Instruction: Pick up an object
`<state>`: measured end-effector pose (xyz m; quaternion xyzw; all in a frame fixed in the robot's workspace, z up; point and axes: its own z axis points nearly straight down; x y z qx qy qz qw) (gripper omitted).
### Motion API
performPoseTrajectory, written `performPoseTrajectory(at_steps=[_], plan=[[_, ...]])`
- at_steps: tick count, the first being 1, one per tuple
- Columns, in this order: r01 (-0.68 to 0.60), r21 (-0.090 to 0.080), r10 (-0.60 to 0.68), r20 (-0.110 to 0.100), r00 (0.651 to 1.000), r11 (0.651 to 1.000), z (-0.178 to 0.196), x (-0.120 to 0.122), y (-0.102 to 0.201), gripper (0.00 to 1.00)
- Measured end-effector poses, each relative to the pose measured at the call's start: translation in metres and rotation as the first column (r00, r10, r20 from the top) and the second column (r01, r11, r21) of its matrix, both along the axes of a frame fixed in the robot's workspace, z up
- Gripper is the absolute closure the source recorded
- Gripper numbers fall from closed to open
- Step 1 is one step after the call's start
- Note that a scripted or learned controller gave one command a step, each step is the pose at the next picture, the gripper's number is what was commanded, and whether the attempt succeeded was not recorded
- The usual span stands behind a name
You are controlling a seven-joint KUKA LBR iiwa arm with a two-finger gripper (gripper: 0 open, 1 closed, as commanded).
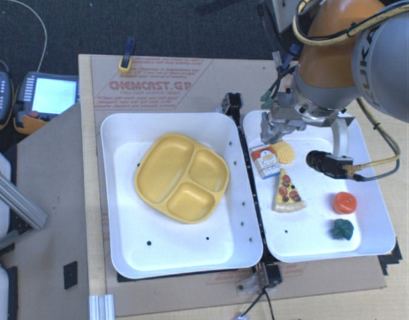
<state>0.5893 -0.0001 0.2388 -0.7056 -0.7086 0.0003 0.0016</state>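
My gripper (276, 131) hangs over the far left part of the right bin (374, 179). Just below it lie a small red and white carton (263, 163) and a round yellow cracker (285, 153); whether the gripper touches either is unclear. A toy pizza slice (287, 193) lies nearer the front, in the middle of the same bin. Towards the bin's right side sit a red tomato (345, 203) and a dark green broccoli piece (342, 229).
A yellow divided plate (183, 177) lies in the left bin (117, 199). The ridge where the two bins meet (251, 185) runs just left of the carton. A blue and yellow clamp (127, 56) sits at the bench's back edge.
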Motion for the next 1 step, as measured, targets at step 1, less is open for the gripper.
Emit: performPoseTrajectory(at_steps=[1], plan=[[0.000, -0.001, 0.000, -0.001, 1.000, 1.000, 0.0003, -0.0252, 0.0477, 1.00]])
